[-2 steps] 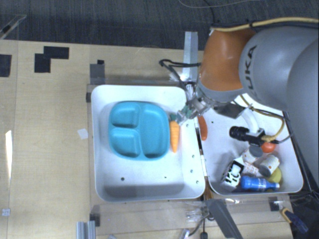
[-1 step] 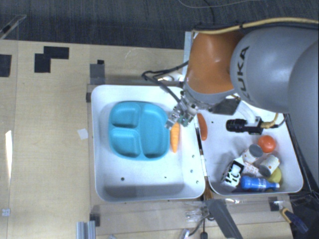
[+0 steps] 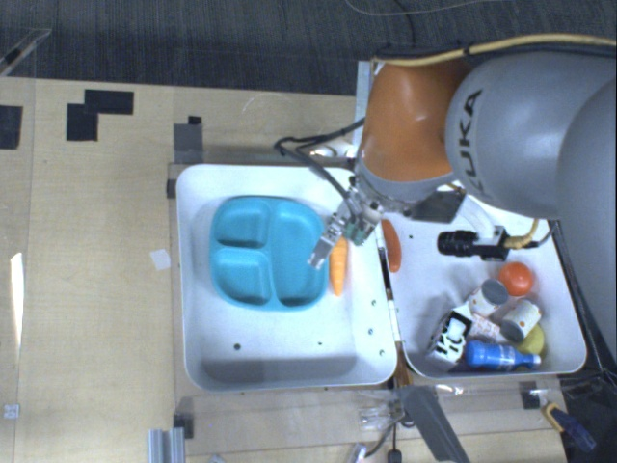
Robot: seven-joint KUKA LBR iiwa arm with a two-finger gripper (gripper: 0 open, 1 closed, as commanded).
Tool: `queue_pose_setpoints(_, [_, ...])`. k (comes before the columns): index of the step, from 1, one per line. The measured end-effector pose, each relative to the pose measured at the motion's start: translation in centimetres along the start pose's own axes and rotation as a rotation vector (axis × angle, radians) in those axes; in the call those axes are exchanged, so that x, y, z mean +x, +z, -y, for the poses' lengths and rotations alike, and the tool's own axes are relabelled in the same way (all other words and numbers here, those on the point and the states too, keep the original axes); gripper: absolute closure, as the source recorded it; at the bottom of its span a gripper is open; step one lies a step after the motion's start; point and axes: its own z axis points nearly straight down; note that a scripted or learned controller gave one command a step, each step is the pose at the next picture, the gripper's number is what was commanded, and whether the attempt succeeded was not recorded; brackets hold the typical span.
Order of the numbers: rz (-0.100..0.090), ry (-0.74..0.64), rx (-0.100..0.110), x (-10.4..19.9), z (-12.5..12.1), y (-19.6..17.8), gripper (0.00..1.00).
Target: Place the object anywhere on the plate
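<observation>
**Carrot beside the plate, placement not yet made**

A blue plate (image 3: pixel 268 252) with 3 compartments is seen in the upper half of the left bin (image 3: pixel 270 367). At the plate's 3 o'clock, just off its right rim, an orange carrot (image 3: pixel 338 265) is found, long axis running from 12 to 6 o'clock. The gripper (image 3: pixel 331 244) is poised over the carrot's top end, reaching in from 2 o'clock. Whether the carrot is clamped, or the gripper merely stands above it, cannot be told from this slanted view. It also cannot be told whether the carrot is lifted or resting on the bin floor.

The step in hand is judged to be the carry or the pick itself, with the carrot not yet on the plate. If a hold is had, a short shift toward 9 o'clock over the nearest compartment is called for, then a release. If none is had, the carrot must first be grasped.

Further right, a red elongated item (image 3: pixel 391 244) lies at the left edge of the right bin (image 3: pixel 424 292). At that bin's 5 o'clock corner a cluster is gathered: a black-and-white item (image 3: pixel 448 336), a blue bottle (image 3: pixel 499 357), 2 small cans (image 3: pixel 490 297) and an orange-red ball (image 3: pixel 519 278). None of these stands in the path; only the plate's raised rim need be cleared
</observation>
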Motion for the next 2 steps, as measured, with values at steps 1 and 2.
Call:
queue_pose_setpoints(1, [0.005, 0.000, -0.006, -0.16, -0.16, -1.20, 1.00])
queue_pose_setpoints(2, [0.005, 0.000, -0.006, -0.15, -0.15, -1.19, 0.00])
